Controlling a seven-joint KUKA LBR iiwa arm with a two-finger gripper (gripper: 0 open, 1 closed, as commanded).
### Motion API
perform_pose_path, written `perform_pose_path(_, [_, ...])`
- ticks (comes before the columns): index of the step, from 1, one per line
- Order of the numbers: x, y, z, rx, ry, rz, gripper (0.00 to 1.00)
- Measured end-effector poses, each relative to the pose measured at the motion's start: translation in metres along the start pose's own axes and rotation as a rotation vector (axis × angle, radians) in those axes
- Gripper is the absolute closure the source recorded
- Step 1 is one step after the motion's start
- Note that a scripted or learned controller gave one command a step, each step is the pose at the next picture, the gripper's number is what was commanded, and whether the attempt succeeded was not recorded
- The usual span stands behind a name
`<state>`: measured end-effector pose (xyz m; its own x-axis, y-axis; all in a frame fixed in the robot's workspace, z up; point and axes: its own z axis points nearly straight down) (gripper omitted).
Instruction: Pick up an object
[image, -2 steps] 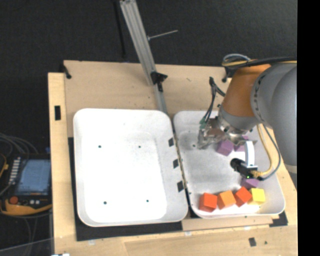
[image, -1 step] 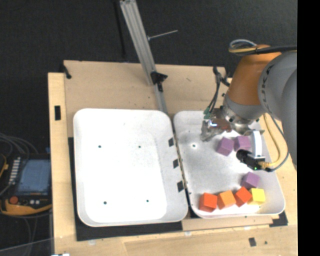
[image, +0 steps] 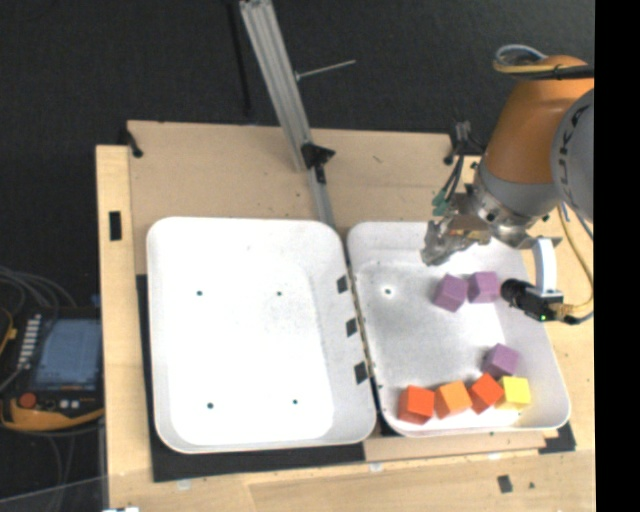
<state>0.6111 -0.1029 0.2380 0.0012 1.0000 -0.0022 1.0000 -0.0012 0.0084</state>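
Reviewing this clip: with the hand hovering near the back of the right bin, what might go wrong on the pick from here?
1. The two purple blocks nearest the hand sit almost touching, so closing on one may shove or catch the other.
2. The hand is close to the right bin's back rim; a descent here could clip it.
3. The row of orange, red and yellow blocks is packed against the front wall, leaving little room around each block.

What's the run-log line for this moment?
gripper: above right bin back edge | holding: nothing seen | nearest: purple block | pick: not done
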Motion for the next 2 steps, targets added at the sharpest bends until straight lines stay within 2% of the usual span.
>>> perform_pose_path(1, [-0.002,0.002,-0.048,0.001,0.0,-0.004,1.0])
perform_pose_path(2, [0.045,0.014,-0.037,0.006,0.002,-0.007,1.0])
